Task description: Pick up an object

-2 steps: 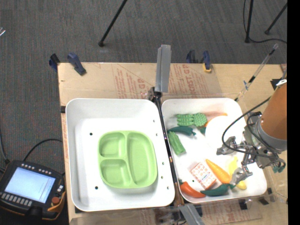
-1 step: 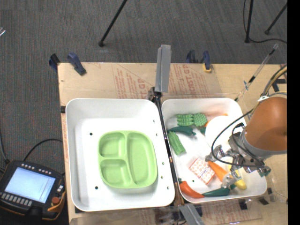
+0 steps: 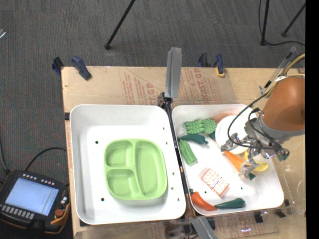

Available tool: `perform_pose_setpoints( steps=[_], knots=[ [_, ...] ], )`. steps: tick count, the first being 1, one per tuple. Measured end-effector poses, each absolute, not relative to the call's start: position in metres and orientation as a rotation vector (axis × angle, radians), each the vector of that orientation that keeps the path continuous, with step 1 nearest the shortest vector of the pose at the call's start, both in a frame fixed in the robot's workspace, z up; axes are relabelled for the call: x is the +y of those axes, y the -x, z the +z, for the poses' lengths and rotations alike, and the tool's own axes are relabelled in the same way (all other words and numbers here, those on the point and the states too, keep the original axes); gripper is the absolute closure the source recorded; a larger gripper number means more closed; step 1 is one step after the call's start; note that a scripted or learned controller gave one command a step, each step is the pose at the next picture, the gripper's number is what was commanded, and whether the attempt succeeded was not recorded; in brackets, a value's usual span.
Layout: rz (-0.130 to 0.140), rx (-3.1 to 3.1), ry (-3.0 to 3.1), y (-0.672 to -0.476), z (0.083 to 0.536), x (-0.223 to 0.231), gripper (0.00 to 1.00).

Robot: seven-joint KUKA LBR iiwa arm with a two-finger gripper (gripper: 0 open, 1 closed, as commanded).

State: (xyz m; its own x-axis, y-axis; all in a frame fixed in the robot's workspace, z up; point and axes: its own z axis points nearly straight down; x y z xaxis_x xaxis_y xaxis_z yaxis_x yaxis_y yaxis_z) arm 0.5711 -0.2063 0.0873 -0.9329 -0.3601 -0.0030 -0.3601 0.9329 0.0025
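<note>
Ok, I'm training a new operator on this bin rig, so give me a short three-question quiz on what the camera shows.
1. True or false: the green divided plate lies in the left bin.
2. Which thing lies nearest the right bin's front edge? A) the small patterned box B) the orange and dark green toy vegetable C) the white plate
3. Fill in: the claw hangs over the ____ bin.

Key: 1 true; 2 B; 3 right.
</note>
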Motion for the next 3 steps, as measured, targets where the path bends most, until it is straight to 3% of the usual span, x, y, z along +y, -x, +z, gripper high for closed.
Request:
perform_pose_setpoints(
  steps=[1, 2, 3],
  knots=[
    [0.006, 3.081, 0.612, -0.54, 0.087, -0.166, 0.0],
    [0.005, 3.081, 0.612, -0.522, 0.087, -0.17, 0.0],
    [0.003, 3.042, 0.779, -0.531, 0.087, -0.18, 0.0]
  ],
)
